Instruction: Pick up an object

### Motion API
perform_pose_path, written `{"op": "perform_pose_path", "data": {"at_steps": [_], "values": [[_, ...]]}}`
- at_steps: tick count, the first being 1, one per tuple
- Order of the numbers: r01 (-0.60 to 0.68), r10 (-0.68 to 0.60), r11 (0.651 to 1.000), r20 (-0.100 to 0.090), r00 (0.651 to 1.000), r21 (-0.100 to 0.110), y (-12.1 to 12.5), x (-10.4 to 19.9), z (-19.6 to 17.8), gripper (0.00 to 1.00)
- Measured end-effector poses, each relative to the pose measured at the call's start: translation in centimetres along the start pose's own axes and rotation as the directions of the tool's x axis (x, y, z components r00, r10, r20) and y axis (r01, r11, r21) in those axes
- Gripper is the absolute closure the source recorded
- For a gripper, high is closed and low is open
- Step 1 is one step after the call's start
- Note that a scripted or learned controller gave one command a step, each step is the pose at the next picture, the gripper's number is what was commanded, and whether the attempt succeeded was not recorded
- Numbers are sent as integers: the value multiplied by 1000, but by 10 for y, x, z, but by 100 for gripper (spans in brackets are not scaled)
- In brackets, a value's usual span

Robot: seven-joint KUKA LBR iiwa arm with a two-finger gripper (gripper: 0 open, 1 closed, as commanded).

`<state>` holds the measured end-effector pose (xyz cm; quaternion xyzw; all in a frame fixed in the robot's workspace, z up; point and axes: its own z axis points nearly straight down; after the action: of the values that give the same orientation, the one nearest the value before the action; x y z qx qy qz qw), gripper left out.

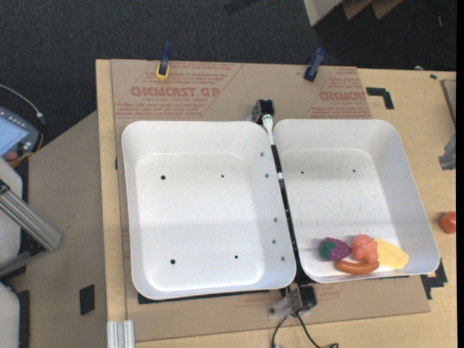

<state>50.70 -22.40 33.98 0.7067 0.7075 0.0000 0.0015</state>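
Gripper state I cannot tell; my pick candidates, a purple grape cluster (335,249), pink lump (365,247) of unclear kind, yellow piece (392,255) and orange sausage shape (357,267), huddle at the right bin's (406,158) near rim, open white floor behind them, with red "CHEMCAST GP" print on the brown board (185,91).

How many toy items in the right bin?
4, clustered at its near edge: purple grapes, pink piece, yellow piece, orange sausage in front. Overlapping, so more may be hidden.
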Motion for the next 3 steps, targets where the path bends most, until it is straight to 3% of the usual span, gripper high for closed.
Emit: {"op": "perform_pose_path", "data": {"at_steps": [3], "values": [[0, 0, 1000, 8, 1000, -11, 1, -1, -33, 100]]}}
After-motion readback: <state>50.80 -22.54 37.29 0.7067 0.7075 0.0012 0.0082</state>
